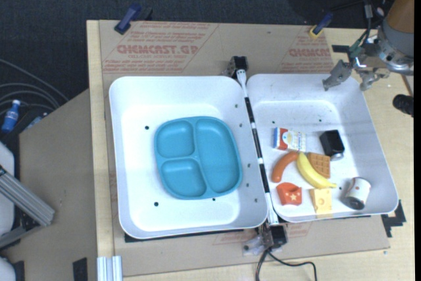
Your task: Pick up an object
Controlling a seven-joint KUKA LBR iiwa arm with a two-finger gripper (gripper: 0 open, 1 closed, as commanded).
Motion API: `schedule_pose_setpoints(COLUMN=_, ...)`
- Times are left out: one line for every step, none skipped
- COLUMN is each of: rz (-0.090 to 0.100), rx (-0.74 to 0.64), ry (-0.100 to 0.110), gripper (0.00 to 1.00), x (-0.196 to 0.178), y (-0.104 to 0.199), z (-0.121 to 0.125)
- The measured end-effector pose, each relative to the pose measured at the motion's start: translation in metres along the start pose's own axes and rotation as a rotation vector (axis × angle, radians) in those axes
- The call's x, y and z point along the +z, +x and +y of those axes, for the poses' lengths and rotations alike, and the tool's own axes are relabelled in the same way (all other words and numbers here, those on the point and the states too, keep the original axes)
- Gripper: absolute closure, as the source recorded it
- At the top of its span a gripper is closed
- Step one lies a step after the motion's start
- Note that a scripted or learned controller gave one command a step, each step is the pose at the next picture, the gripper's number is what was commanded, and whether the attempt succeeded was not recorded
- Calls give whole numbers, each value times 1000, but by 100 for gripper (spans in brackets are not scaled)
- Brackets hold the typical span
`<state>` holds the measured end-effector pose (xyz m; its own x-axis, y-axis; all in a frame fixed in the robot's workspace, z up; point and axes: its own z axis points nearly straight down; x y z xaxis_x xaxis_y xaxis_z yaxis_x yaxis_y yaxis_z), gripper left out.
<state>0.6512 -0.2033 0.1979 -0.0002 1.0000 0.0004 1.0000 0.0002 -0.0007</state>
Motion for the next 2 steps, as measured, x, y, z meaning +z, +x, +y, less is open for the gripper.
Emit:
schedule_pose_setpoints(rz=13, rx=-5, ry=3, gripper=0, x=114, y=-14, z=-9)
schedule_pose_setpoints(rz=2, rx=-2, ry=1, gripper=0, x=113, y=37, z=-23)
